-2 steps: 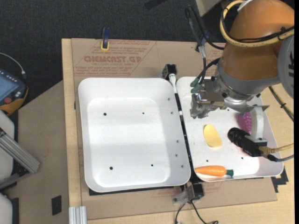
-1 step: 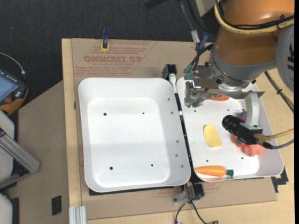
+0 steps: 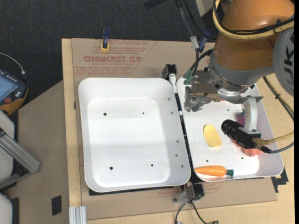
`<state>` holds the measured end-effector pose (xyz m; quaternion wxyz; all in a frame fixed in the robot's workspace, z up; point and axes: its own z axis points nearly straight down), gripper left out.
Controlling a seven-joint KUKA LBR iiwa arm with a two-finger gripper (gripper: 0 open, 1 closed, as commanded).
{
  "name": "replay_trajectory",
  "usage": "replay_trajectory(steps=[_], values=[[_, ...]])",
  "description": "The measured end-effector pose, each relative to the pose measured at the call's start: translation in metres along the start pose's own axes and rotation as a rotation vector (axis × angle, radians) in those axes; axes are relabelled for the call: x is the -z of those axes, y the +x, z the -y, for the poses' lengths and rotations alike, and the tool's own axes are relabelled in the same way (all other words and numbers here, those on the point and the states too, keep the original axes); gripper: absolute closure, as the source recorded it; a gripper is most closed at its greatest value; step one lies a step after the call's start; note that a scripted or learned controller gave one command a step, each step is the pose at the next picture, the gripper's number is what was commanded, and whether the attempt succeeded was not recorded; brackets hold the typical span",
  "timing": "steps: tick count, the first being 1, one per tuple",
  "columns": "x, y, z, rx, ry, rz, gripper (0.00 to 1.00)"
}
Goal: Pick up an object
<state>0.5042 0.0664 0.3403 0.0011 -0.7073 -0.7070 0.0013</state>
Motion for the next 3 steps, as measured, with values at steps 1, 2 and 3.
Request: replay_trajectory(steps=[1, 2, 3], values=[[0.027, 0.014, 0.007, 0.003, -0.008, -0.001, 1.0], [-0.06, -0.032, 0.027, -0.006, 0.008, 0.002, 1.0], [-0.142, -0.109, 0.027, -0.01, 0.007, 0.003, 1.0]])
